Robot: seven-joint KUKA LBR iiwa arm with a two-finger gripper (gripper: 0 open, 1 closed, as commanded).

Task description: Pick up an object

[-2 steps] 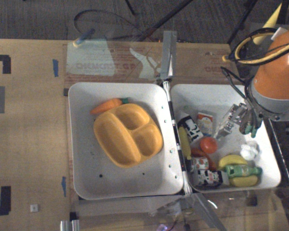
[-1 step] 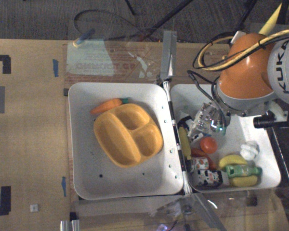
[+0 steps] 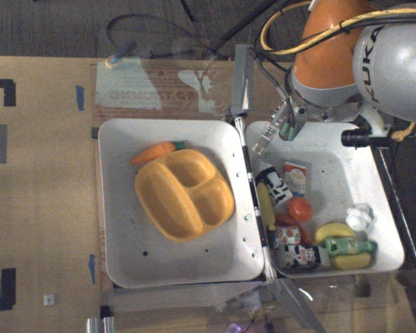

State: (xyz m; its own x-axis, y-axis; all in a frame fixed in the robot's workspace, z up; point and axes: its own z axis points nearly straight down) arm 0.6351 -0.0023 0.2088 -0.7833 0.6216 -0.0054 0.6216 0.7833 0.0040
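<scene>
The gripper (image 3: 272,134) hung over the far left corner of the right bin (image 3: 385,207), at the end of the grey arm (image 3: 395,54) with its orange band (image 3: 331,37). Whether the fingers were spread or pressed together could not be told at this size and angle; nothing was seen between them, and no contact with any item was evident.

The candidate items lay nearer the camera than the fingers, crowded toward the bin's left and near walls, apparently loose-tipped stock for picking: a small carton (image 3: 295,175), a red tomato-like piece (image 3: 300,209), a yellow banana (image 3: 333,231) and a green bottle (image 3: 347,247).

To the fingers' left, across the divider, the left bin (image 3: 118,207) held 1 yellow divided tray (image 3: 184,194) with a carrot (image 3: 152,152) touching its far edge.

Judgement: the pick had not yet been achieved; a descent toward the cluster was required.
</scene>
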